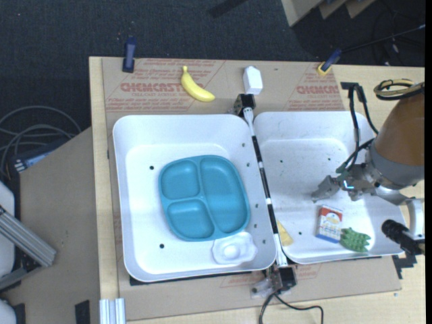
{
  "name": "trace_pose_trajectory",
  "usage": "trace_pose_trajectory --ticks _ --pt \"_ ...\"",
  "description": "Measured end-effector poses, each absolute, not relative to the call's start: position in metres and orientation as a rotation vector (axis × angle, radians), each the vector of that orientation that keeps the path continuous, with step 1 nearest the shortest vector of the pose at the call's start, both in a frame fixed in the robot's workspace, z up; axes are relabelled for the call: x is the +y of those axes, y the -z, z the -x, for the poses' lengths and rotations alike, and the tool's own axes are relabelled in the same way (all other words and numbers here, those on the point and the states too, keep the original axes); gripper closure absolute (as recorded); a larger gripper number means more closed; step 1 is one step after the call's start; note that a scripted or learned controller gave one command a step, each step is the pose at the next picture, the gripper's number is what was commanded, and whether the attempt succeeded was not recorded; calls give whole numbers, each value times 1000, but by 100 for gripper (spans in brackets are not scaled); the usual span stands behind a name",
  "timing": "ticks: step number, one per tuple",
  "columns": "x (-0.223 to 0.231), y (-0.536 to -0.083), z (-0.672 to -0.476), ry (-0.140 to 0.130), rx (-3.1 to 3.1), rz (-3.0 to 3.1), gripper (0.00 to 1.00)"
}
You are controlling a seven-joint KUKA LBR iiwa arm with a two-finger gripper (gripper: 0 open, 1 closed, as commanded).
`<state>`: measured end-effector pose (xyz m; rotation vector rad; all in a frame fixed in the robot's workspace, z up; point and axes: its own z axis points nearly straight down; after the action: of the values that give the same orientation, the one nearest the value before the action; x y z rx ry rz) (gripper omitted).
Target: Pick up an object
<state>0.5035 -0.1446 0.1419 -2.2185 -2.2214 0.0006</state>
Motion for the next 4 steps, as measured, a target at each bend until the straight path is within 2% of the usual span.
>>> trace_pose_trajectory --ticks 1,2,3,4 --pt "-139 -88 -490 8 -2230 2231 0" --pt "-141 -100 -492 9 -2232 2240 100" --pt "-91 -122 -479 1 -2223 2220 100" --pt "-92 -122 -479 0 -2222 2221 0"
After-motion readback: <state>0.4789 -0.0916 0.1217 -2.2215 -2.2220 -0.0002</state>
